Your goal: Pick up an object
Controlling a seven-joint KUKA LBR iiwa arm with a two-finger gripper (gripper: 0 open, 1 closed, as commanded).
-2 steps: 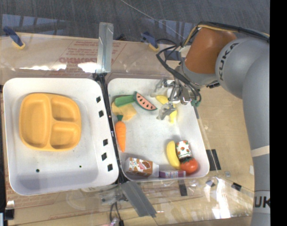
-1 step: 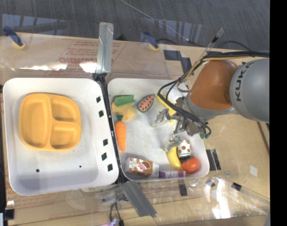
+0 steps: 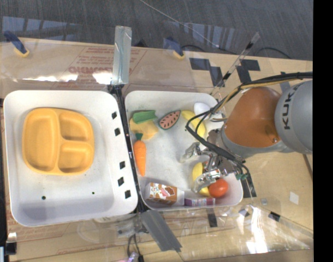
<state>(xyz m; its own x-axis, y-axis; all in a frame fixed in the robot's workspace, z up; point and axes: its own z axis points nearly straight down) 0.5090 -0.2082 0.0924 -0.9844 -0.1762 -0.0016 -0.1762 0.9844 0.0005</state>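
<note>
The gripper (image 3: 206, 174) is low in the right bin (image 3: 172, 100) just beside the red tomato (image 3: 218, 188), probably to reach it, but its opening I cannot tell.

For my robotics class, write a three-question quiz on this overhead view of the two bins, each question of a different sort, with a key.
1. True or false: the yellow divided plate lies in the left bin.
2. Multiple choice: what lies along the right bin's left wall? A) carrot B) watermelon slice C) tomato
3. Fill in: the end effector is low over the right bin's ____ right corner, by the tomato.

Key: 1 true; 2 A; 3 near (bottom).
</note>
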